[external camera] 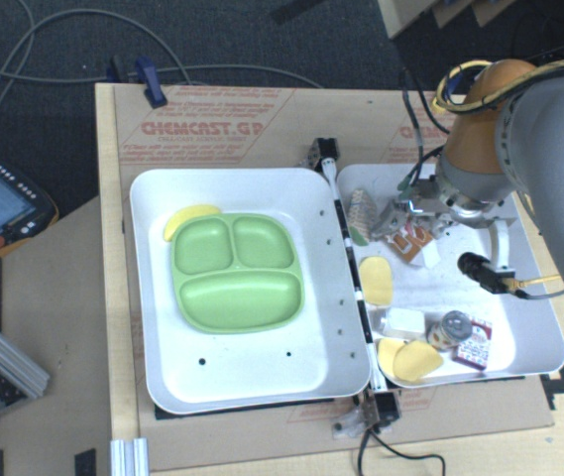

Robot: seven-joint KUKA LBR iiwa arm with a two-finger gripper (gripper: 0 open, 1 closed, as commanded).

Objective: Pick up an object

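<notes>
Brown board (202,127) printed "CHEMCAST GP"

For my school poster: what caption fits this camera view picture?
Robot arm's gripper reaches into the right bin of small things, beside a green tray in the left bin.

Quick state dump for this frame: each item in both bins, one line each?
green divided plate: flat in left bin, compartments bare
yellow piece: at plate's upper-left edge, partly under it
gripper: low in right bin, over brown packet
yellow block: lying flat, right bin
white box: lying flat
round tin: upright
yellow pieces: near front corner, overlapping
</notes>
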